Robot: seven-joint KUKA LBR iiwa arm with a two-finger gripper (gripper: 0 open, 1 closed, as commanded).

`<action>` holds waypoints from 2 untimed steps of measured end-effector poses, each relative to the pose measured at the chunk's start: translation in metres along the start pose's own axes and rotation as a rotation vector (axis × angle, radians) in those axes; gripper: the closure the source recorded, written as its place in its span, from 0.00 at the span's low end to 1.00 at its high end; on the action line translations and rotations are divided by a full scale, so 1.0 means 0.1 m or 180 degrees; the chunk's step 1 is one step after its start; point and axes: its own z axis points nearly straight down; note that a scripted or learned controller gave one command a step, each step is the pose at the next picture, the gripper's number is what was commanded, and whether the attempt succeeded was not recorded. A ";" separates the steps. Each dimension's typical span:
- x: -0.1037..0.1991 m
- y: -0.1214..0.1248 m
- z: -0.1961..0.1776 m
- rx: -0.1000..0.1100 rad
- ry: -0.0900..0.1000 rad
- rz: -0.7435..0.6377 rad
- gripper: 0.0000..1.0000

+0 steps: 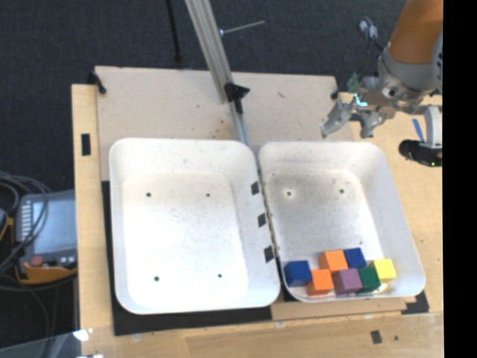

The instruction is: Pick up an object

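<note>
Logging what I see:
Gripper (349,124): fingers spread, holding nothing, 1 o'clock
Blocks (341,270): right bin (395,192), 5 o'clock

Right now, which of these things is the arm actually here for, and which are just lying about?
For the job:
- coloured blocks, clustered at the near edge of the right bin
- the gripper, above that bin's far edge

Just lying about:
- left bin
- metal rail
- handheld screen with its cables, left of the bench
</note>
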 end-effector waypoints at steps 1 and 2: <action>-0.01 0.00 -0.03 -0.0013 -0.0011 -0.0007 0.00; 0.01 0.01 0.59 0.0000 -0.0008 -0.0002 0.00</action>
